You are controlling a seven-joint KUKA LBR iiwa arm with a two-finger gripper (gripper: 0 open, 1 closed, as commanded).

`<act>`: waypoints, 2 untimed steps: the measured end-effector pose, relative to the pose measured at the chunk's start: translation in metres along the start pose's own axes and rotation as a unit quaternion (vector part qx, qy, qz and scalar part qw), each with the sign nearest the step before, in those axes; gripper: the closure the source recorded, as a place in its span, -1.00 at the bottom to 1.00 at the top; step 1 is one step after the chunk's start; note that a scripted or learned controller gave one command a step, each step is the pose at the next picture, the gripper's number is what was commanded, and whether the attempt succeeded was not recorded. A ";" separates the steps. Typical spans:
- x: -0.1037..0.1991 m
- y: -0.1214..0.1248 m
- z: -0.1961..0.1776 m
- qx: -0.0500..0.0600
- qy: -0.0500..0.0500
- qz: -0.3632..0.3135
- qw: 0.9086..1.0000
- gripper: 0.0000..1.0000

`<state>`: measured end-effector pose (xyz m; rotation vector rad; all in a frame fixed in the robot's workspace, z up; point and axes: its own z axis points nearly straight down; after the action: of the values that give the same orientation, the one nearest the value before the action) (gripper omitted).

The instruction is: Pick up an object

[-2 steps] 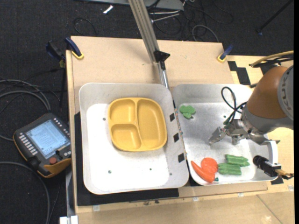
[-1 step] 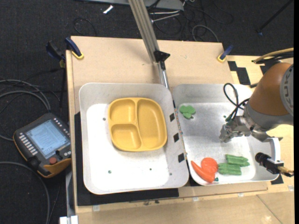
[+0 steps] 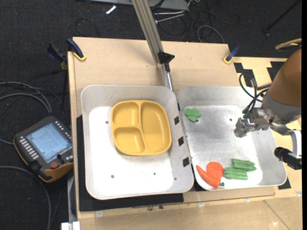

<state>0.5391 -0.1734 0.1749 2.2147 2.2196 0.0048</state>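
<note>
Right bin: one green broccoli-shaped toy [image 3: 192, 114], two green pods [image 3: 240, 169], one orange-red carrot toy [image 3: 211, 173].
Hand [image 3: 241, 128] hovers above right bin, grip state unclear.

Evenly lit from overhead, diffuse, no hard shadows. Mild glare washed out the two shallow white plastic bins [image 3: 96, 128], strongest on the left one around the yellow three-compartment plastic tray [image 3: 141, 127]. Only faint soft shadow under the tray's lower edge. Dark floor [image 3: 33, 13] underexposed, cables barely legible. Low resolution, slightly soft overall; small green and orange toy pieces [image 3: 225, 170] lacked fine detail. No obvious edge distortion.
</note>
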 end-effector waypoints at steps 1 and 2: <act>0.006 0.011 -0.051 0.000 0.000 -0.001 1.000 1.00; 0.005 0.013 -0.104 0.000 0.000 -0.001 1.000 1.00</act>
<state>0.5511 -0.1679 0.2794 2.2119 2.2206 0.0050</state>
